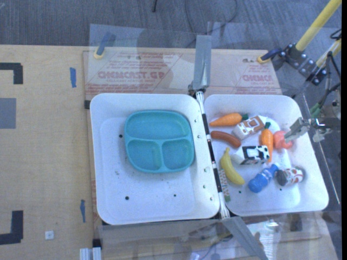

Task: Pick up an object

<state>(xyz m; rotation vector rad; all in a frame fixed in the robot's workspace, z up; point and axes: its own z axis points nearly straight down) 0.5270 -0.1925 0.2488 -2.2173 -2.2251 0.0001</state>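
on the bench, two shallow white bins sit side by side. the left bin point(108, 199) carries a teal divided plate point(159, 141), with one wide section on its far side and two smaller ones on its near side. the right bin point(309, 199) holds a scatter of small toys. a yellow banana point(231, 169) curves along its left edge, near side. a carrot point(226, 119) lies far left, orange with a green tip, and a reddish-brown sausage point(225, 138) sits just near of it. a white and brown box-like toy point(249, 127) rests right of the carrot, touching a second small orange carrot point(267, 140). a black and white toy point(255, 154) sits at the middle. a blue bottle-shaped toy point(261, 180) lies near of it, beside a red, white and dark toy point(290, 175). a pink-orange rounded toy point(281, 140) lies toward the right, just beside the gripper point(297, 129), which reaches in low from the right rim; i cannot tell how its fingers stand or whether it grasps anything.
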